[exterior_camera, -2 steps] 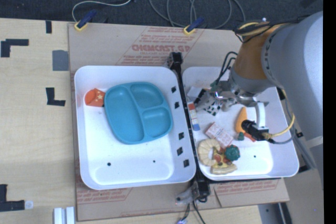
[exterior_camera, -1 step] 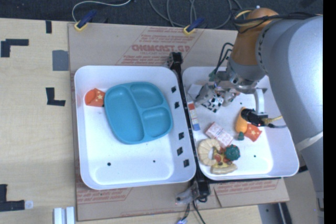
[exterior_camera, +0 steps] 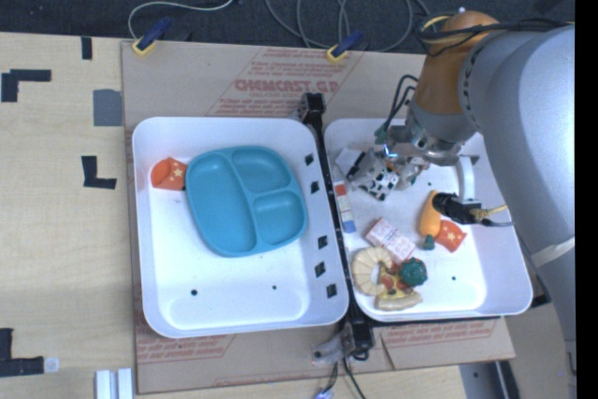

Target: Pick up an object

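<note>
My gripper (exterior_camera: 385, 167) is down inside the right bin (exterior_camera: 500, 290), near its back left part, and its fingers stand spread apart. A small black-and-white spotted toy (exterior_camera: 378, 187) lies just in front of it, touching or almost touching the fingertips; nothing is clamped between them. The grey arm with its orange band (exterior_camera: 447, 75) comes in from the right and hides the bin's back right corner.
The right bin also holds a pink-and-white box (exterior_camera: 390, 238), an orange-yellow toy (exterior_camera: 429, 217), a red star piece (exterior_camera: 451, 238), a round cracker (exterior_camera: 371, 267), a green broccoli (exterior_camera: 412, 273) and a thin tube (exterior_camera: 346, 208). The left bin (exterior_camera: 234, 304) holds a blue divided plate (exterior_camera: 248, 199) and an orange-red piece (exterior_camera: 169, 173).
</note>
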Tool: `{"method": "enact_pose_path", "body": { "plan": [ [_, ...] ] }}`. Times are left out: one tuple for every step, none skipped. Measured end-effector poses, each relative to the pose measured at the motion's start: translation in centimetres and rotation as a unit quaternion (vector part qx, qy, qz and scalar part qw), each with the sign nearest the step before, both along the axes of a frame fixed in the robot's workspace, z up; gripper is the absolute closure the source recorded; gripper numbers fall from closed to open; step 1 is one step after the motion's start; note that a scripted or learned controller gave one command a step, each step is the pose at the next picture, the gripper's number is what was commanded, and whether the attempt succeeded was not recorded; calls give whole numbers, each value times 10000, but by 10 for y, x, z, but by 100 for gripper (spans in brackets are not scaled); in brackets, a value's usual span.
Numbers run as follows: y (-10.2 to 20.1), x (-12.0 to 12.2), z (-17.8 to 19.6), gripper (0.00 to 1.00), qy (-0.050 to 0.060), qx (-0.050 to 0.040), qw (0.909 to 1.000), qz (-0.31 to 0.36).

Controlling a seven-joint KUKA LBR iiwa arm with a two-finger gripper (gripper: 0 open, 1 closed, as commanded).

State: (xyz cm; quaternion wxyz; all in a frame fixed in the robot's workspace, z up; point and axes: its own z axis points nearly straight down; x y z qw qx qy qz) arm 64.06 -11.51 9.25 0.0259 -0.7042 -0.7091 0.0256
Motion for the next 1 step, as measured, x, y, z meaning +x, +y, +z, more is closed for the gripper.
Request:
{"method": "enact_pose_path", "body": {
  "plan": [
    [46, -22, 93, 100, -369, 1, 9993, -23]
  ]
}}
